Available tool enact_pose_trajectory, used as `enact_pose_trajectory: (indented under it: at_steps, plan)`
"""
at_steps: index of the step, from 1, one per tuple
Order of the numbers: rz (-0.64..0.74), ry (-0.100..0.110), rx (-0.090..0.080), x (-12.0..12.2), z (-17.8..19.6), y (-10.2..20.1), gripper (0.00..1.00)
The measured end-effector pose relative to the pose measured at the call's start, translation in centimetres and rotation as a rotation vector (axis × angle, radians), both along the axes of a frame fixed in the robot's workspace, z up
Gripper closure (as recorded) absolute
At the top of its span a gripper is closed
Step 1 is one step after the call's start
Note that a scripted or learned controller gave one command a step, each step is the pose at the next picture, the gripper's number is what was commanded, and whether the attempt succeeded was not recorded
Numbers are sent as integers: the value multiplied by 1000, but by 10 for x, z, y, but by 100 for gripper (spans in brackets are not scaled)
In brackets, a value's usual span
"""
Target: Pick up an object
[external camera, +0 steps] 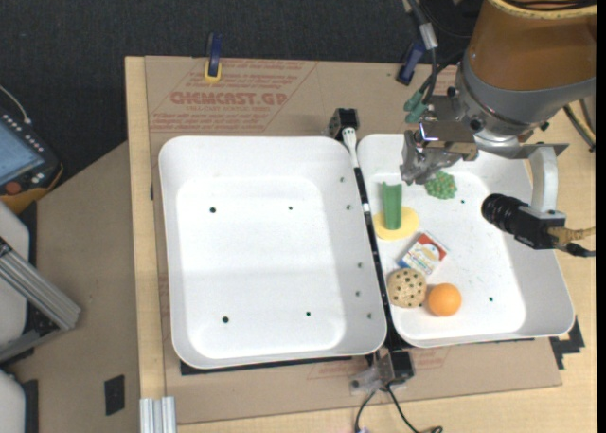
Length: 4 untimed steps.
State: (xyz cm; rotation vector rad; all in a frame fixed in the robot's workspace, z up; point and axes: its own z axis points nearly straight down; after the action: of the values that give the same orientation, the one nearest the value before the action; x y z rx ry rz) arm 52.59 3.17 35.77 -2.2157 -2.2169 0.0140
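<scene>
Camera view: right bin (544, 313) with orange (443, 299), cookie (406, 286), packet (421, 254).

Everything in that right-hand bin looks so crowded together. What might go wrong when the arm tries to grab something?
The gripper hangs by the green bumpy object, close to the bin's far wall, so it could bump the wall. The green block rests on a yellow piece; a grab might drag both. The cookie, orange and small packet sit close together, so one could get knocked aside.
</scene>
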Motion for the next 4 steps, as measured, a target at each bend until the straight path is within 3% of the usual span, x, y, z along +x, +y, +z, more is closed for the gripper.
enact_pose_trajectory:
  at_steps: [1, 2, 3, 4]
  plan:
    - [5, -12, 2, 1, 3, 48, 100]
    - [2, -13, 2, -34, 24, 61, 100]
    - [-6, -2, -1, -45, -41, 25, 100]
    - [4, -17, 3, -46, 6, 68, 100]
